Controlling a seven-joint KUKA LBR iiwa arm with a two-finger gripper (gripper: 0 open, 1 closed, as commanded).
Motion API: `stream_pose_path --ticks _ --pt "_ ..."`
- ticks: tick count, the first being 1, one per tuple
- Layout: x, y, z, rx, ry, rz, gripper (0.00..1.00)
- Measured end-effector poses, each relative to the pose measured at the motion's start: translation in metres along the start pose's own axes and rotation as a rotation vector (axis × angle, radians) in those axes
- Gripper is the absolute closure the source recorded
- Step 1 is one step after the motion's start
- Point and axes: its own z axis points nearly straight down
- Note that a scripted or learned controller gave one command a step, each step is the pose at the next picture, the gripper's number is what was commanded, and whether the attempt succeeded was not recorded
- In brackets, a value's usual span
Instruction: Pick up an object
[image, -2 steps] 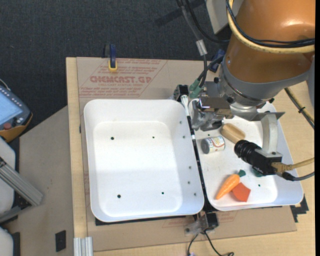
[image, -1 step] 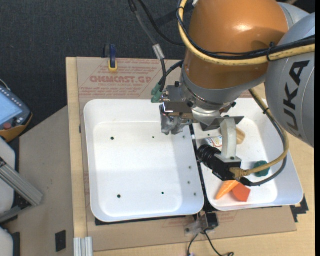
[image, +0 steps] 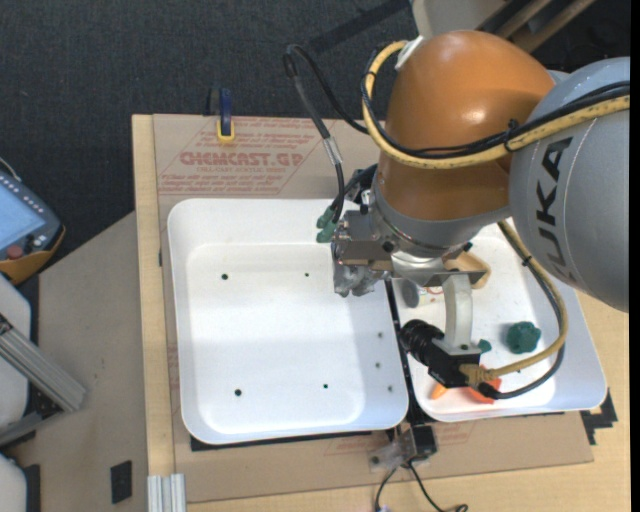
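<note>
Cardboard covered the bench (image: 250, 160) under two white bins. Nearest, an orange piece (image: 481, 392) peeked out, half hidden, in the right bin (image: 585, 375), with a green lump (image: 521, 336) just beyond. The arm (image: 460, 130) bent steeply over that bin's far-left corner. Whether the gripper (image: 360, 275) was open or closed could not be told.

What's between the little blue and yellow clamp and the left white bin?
Only brown cardboard with red printed lettering lies between the small blue and yellow clamp and the shallow white left bin, seen in the camera view.
</note>
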Motion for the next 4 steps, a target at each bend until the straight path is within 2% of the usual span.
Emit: stream_pose_path --ticks 1,2,3,4 --pt "0.051 0.0 -0.062 -0.016 0.007 -0.01 1.0" --pt "-0.065 0.009 -0.001 -0.002 -0.002 0.01 1.0" --pt "-0.018 0.0 0.011 -0.004 0.004 -0.008 1.0" --pt "-0.095 0.007 -0.042 -0.017 0.001 0.005 1.0"
